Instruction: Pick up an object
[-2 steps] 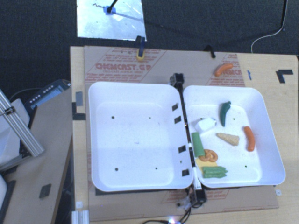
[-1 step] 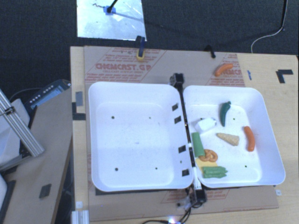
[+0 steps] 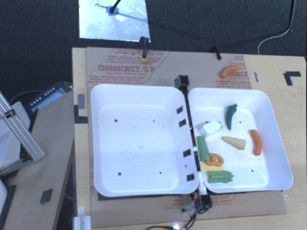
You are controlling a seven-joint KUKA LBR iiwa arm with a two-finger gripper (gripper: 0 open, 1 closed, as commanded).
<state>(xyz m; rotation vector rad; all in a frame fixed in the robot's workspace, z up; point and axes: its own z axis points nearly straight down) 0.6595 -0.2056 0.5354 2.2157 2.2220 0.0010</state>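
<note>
Your right bin [image 3: 276, 128] holds the pickable items: green pepper [image 3: 231, 115], white block [image 3: 211, 127], tan wedge [image 3: 234, 142] and orange sausage [image 3: 256, 142]. Another sausage [image 3: 229, 71] lies on the tabletop [image 3: 292, 128] beyond it. The tool's state cannot be told.

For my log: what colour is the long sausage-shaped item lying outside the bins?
Orange, best seen in the camera view: the sausage-shaped item lies on the bench board behind the right bin.

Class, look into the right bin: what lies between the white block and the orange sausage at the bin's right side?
In the camera view, a tan wedge lies between the white block and the orange sausage, apart from both.
</note>
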